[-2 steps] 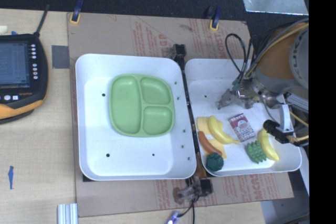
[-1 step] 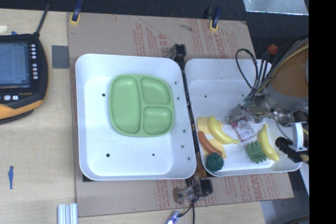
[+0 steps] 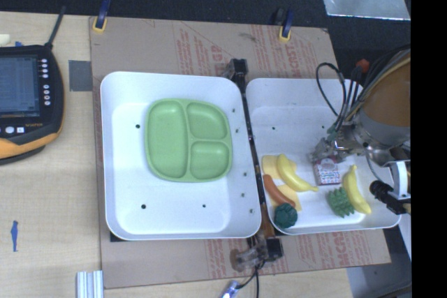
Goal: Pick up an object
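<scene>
Sitting at the far left of the bench, a handheld control pad (image 3: 24, 105) with a dark screen and an orange underside lies on the bare wood, well apart from the bins. Next comes the left bin (image 3: 122, 150), which holds a light green divided plate (image 3: 188, 140) lying flat near its middle. Black clips sit at the seam between the two bins. The right bin (image 3: 286, 98) has its contents gathered toward the near edge: a yellow banana (image 3: 293, 174) by the seam, an orange carrot (image 3: 278, 190) just below and touching it, and a dark green round piece (image 3: 285, 216) at the carrot's near end. Farther right lies a small reddish box (image 3: 327, 173), then a spiky green piece (image 3: 340, 202) with a second banana (image 3: 357, 192) just beside it. The gripper (image 3: 332, 150) hangs low over the right bin, right above the small box, with black cables looping up behind it to the grey and orange arm (image 3: 387, 105). Whether it is released or clenched cannot be told, nor whether it touches the box.
</scene>
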`<state>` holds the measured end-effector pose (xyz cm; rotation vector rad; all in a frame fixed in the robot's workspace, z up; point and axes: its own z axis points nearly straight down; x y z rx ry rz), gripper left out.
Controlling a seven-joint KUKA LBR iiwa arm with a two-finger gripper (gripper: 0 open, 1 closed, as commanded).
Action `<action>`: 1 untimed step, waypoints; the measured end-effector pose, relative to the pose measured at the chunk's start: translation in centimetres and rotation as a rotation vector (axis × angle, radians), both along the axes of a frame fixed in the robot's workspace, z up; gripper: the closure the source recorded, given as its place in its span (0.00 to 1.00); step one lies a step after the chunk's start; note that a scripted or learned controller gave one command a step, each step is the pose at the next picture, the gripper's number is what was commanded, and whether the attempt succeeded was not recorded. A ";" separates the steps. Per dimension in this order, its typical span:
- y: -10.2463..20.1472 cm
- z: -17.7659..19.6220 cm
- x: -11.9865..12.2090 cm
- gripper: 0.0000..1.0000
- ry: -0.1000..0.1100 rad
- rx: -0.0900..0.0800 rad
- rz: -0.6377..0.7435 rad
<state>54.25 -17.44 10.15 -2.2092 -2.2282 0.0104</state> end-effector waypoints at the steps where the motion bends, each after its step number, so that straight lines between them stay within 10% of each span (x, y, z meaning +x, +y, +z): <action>1: 7.5 8.7 1.5 1.00 -0.005 0.002 -0.003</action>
